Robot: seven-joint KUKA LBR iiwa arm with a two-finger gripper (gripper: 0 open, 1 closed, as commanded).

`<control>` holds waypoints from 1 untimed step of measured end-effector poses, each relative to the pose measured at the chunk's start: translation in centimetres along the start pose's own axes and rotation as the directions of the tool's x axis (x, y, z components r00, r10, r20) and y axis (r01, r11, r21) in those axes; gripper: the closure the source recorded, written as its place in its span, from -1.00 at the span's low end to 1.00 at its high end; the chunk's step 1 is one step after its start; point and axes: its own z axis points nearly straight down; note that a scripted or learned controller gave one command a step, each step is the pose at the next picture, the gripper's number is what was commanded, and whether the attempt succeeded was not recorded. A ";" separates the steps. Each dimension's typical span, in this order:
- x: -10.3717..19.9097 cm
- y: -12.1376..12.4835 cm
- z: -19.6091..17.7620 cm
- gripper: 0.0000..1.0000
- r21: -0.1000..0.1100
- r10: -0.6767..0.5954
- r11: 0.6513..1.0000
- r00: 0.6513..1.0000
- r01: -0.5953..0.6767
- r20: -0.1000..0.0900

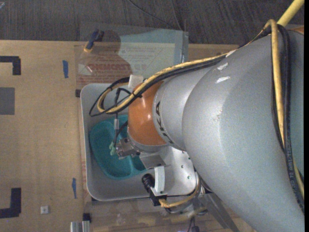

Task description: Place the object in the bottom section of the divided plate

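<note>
The white bin (89,129) is largely covered by the grey arm (227,124), which blocks access from the right. A bare strip of bin floor is left along the left wall (beside the teal divided plate (104,149)). The wooden bench (38,144) further left is unobstructed.

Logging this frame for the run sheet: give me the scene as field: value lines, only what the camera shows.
arm: grey arm with orange band reaches in from the right, over the bin
bin: white bin, partly hidden by the arm
plate: teal divided plate lies in the bin, its right part hidden under the wrist
object: small light green thing at the wrist over the plate; too hidden to tell if gripped
bench: wooden bench with blue tape marks
</note>
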 end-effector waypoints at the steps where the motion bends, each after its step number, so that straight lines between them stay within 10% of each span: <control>1: -1.7 10.7 1.2 1.00 0.106 0.171 0.980 0.985 -0.169 -0.006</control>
